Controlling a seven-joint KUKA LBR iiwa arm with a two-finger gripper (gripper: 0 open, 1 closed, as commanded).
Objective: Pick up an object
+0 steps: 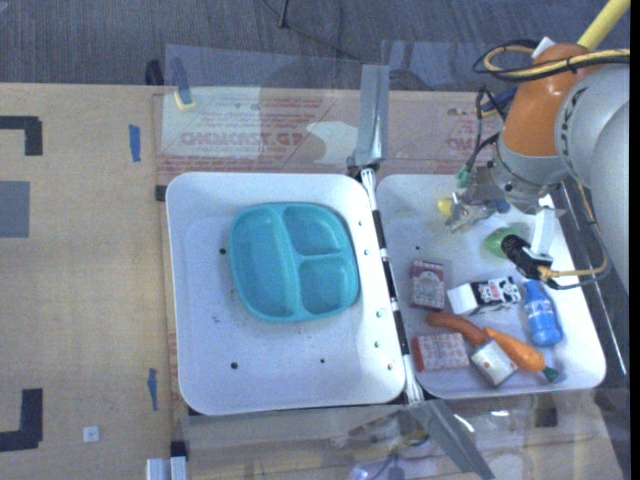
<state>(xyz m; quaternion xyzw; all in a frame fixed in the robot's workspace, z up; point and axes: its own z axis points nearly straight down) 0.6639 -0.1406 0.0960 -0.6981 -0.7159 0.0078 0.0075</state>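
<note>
your right white bin [430, 193] crowds two red cartons [428, 285], an orange carrot [500, 342], a blue bottle [541, 318] and a green piece [497, 240]. a small yellow object [446, 206] lies just beside the gripper [470, 211]; whether its jaws are open, you cannot tell. the teal divided tray [294, 260] fills the left bin.

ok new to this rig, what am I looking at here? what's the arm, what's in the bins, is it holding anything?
One fixed camera looks down at a slant on a bench with two white bins. The grey arm with the orange band reaches in from the right; its gripper hangs over the right bin, near its back. I can't tell whether it holds anything. The left bin holds a teal divided tray. The right bin holds small items: a carrot, a blue bottle, two reddish packets and a green object.
</note>
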